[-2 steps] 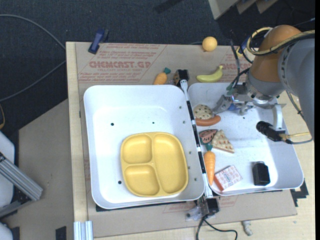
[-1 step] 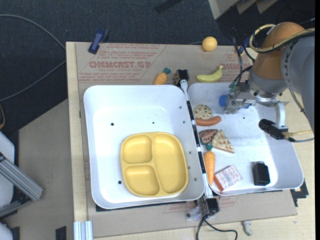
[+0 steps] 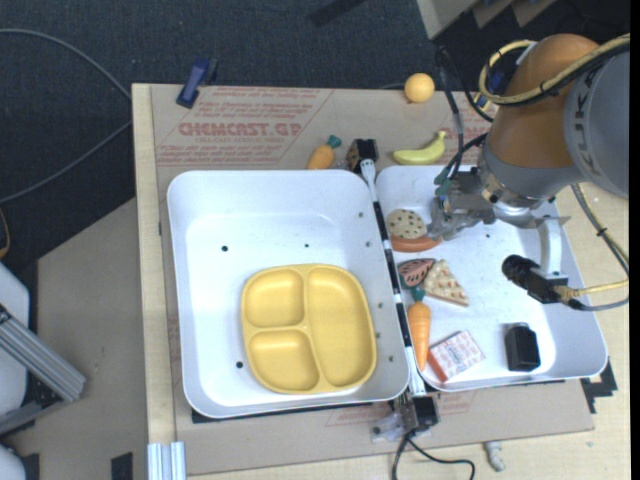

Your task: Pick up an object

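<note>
Two white bins sat side by side on the bench.
Gripper [image 3: 450,211] hovered in the right bin [image 3: 580,353], beside the cookie [image 3: 406,222]; finger state could not be determined. Carrot [image 3: 419,334] lay near the divider.

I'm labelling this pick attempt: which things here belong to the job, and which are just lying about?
Belonging to the job:
gripper
cookie, nearest it
sandwich wedge
carrot
red-and-white packet
black block
right bin

Lying about:
yellow divided plate in the left bin
banana
orange ball
</note>
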`<state>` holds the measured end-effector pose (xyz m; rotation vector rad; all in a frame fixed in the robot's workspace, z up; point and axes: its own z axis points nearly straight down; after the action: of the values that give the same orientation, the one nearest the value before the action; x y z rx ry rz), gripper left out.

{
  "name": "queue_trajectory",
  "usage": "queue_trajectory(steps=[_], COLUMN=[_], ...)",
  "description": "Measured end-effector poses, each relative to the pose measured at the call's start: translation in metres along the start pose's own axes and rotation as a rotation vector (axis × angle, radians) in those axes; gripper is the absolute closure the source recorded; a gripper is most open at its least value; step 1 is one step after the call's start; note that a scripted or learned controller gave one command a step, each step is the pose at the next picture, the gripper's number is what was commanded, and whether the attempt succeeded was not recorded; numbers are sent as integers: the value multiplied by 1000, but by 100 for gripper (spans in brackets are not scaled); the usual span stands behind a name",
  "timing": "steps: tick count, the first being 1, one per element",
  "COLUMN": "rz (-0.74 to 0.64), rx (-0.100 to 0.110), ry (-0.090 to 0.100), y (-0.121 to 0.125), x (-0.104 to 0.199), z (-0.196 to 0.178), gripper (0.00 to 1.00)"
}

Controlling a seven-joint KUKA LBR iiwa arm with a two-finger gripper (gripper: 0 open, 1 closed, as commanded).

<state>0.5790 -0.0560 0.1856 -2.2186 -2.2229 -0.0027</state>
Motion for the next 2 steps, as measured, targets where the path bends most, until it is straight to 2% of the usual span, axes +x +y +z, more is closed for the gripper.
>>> queue_trajectory(steps=[1, 2], rz=[2, 4], rx=[2, 2], ry=[-1, -3], y=[-1, -47], x=[-1, -92], z=[1, -1], gripper=[0, 0])
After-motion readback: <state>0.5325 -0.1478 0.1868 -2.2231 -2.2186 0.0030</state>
